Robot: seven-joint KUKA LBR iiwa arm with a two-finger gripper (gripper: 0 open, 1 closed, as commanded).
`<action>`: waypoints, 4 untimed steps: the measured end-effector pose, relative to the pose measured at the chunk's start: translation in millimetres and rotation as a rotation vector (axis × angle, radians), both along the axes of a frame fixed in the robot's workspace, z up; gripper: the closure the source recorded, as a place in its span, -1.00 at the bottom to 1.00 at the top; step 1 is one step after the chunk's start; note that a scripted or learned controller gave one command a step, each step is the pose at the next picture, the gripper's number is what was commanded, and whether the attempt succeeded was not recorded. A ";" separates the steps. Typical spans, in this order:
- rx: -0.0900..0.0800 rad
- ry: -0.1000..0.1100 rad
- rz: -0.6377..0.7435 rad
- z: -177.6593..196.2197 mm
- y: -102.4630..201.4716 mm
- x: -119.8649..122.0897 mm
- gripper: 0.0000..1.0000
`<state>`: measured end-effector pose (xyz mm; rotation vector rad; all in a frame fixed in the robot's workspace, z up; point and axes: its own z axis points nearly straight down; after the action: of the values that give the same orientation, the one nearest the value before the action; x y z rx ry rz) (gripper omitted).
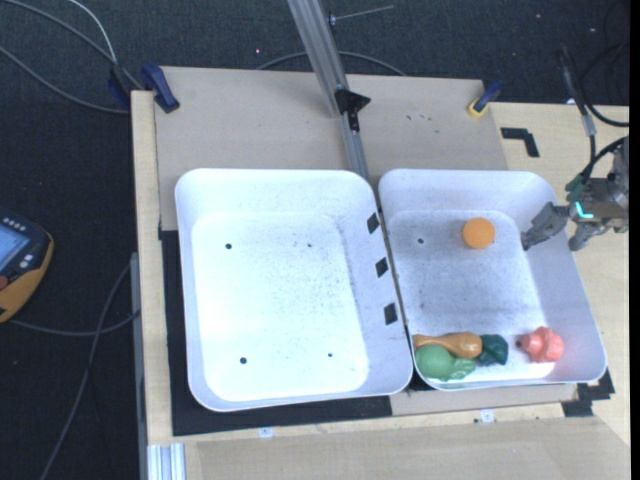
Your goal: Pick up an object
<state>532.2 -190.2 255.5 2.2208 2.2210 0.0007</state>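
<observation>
Camera view: the gripper (563, 230) hovers at the right bin's (500, 183) right rim, fingers spread with nothing between them. An orange ball (479, 233) lies left of the jaws; the pink toy (541, 344) and green toy (443, 364) lie well below them.

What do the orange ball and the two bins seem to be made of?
Orange ball: probably foam or soft plastic, with a matte, even colour and no glare. Left bin and right bin: likely thin moulded plastic, white and smooth with rounded corners, floors speckled with dark marks.

Speckled matt (plastic-looking) white bins (280, 193)
</observation>
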 end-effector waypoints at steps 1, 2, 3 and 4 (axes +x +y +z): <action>0.000 0.000 0.000 -0.1 0.0 0.0 -1.00; 0.001 0.005 0.000 -60.4 6.1 -3.0 -1.00; 0.001 0.005 0.001 -109.2 15.9 -1.2 -1.00; 0.001 0.004 0.000 -160.7 16.3 -2.1 -1.00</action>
<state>530.1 -173.8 94.8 2.2235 2.2236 -0.0025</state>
